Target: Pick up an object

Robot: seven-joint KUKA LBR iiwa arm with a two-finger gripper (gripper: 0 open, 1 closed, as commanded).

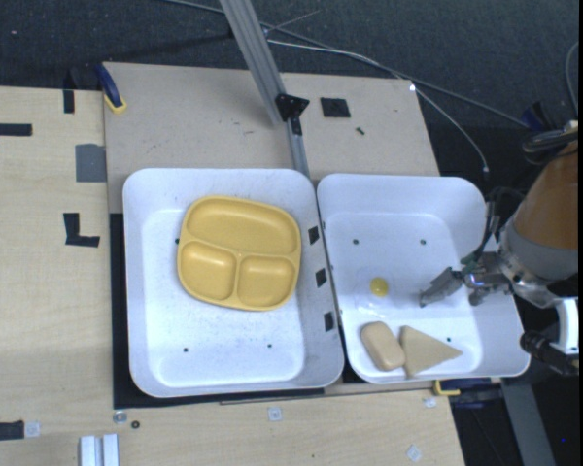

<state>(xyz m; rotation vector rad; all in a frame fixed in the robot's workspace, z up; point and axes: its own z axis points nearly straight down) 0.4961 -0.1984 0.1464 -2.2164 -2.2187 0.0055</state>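
Observation:
The right bin [398, 197] holds three things. A small yellow ball [379, 285] lies near its middle. A tan rounded lump [380, 346] and a tan wedge [428, 349] lie side by side at its front edge. My gripper [445, 287] reaches in from the right, low over the bin floor. It sits a short way right of the ball and just above the wedge, and nothing shows in its grasp. The left bin [155, 348] holds a yellow divided plate [239, 251].
A grey metal bar [257, 51] slants down from the top to the gap between the bins. Thin cables cross the dark floor behind the bench. The arm's orange band [554, 202] is at the right edge.

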